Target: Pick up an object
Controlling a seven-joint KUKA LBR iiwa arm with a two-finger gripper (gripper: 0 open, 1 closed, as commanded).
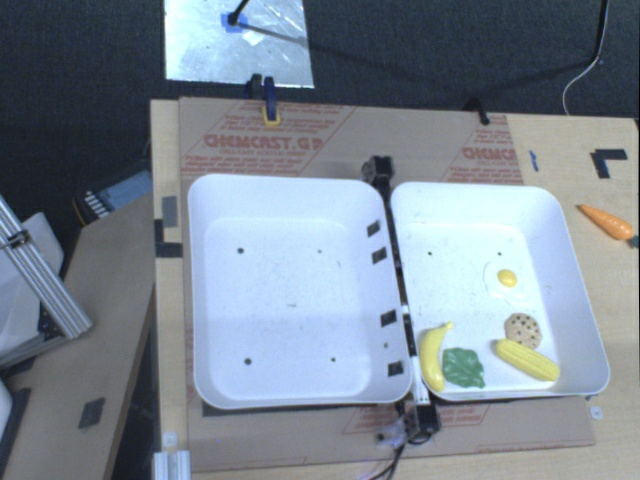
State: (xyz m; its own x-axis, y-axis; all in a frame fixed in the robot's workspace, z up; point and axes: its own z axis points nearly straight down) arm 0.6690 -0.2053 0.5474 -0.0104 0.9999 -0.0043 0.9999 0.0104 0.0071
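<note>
Camera view puts the candidates for picking in the right bin [560, 268], gathered toward its lower edge: a banana [432, 358] lies against the bin's left wall, a green leafy piece [463, 368] touches it just to the right, a cookie [522, 329] sits a little above and right of that, and a corn cob [528, 360] lies slanted just below the cookie. A fried egg [504, 279] rests apart, higher up near the middle right of that bin. They look scattered loosely, as if dropped in for grasping tries, so any of them could be the target; the egg and the corn stand freest of neighbours. The left bin [210, 298] sits just beside, joined along the centre. A carrot [607, 222] lies outside on the bench at the right edge of the frame. As for the gripper, I cannot tell its state.
</note>
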